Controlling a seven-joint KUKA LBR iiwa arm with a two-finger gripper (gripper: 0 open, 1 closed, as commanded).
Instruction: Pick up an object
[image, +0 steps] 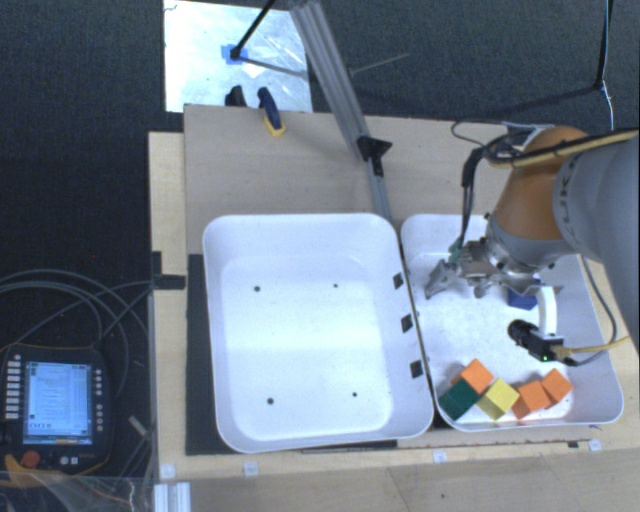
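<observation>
While the arm (590, 190) is reaching in from the right, its gripper (462, 277) is being held low over the right bin (430, 235), in the upper half of it. Whether the tool is released or clenched cannot be told, since the tip is small and grey against the white floor. Nothing is being seen held at the tip. A blue object (521, 297) is partly showing just beside the gripper, on its right, half hidden under the wrist. Well below the gripper, near the bin's bottom edge, a cluster of blocks is lying close together: an orange block (477, 376), a green block (459, 400) and a yellow block (496, 399), with two more orange blocks (545, 391) just to their right. A black fitting with a small green light (531, 340) is hanging between the gripper and the blocks. To the gripper's left, the left bin (300, 330) is sitting against the right one.
</observation>
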